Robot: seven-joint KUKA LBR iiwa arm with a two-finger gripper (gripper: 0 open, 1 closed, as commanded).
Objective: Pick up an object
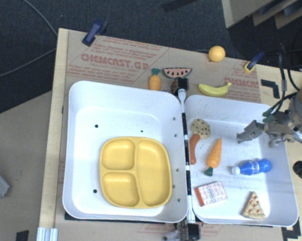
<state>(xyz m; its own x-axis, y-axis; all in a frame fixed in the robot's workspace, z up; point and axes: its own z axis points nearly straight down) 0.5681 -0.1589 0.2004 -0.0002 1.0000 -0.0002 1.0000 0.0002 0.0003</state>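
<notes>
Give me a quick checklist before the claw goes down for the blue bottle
1. Claw holds nothing: ok, no object between its fingers.
2. Claw over the right bin: ok.
3. Claw lined up above the blue bottle: not ok, it sits toward the bin's far side from it.
4. Bottle free of neighbours: ok, apart from the carrot and the pizza slice.
5. Bottle upright: not ok, lying on its side.

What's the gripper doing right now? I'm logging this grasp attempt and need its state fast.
Gripper: open, holding nothing, hovering above the right bin near its far right side, above the blue bottle.
</notes>
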